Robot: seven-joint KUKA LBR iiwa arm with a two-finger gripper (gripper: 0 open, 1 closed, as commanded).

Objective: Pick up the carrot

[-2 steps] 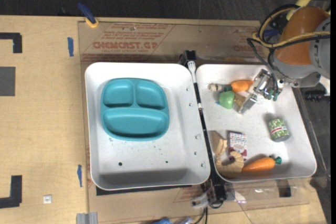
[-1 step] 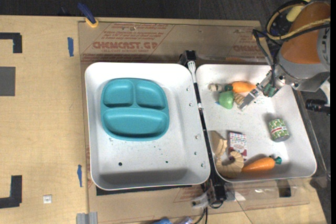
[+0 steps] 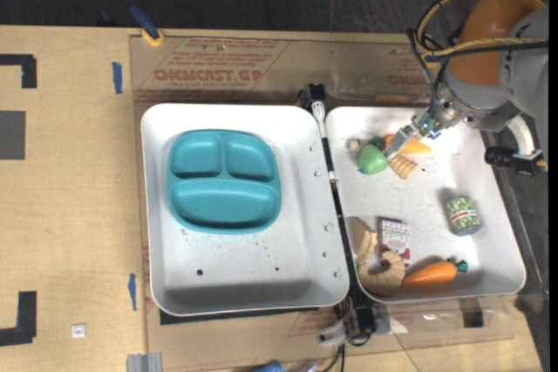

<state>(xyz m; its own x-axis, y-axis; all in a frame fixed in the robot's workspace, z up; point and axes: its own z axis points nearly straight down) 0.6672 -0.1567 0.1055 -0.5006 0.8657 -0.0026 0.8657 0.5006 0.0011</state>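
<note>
In the right-hand shallow white bin [image 3: 501, 222], near edge: one orange plastic carrot with green top [image 3: 432, 273], long axis left to right, green end pointing right. The two-finger gripper [image 3: 417, 132] hangs at the bin's far side over a small orange wedge [image 3: 417, 147]; finger state cannot be told. Carrot lies well apart, nearward and slightly right of the gripper.

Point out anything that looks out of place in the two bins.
The gripper sits at the far side of the right bin among the green pear-like toy and a waffle piece, while the carrot lies at the near edge. Nothing looks spilled or damaged.
</note>
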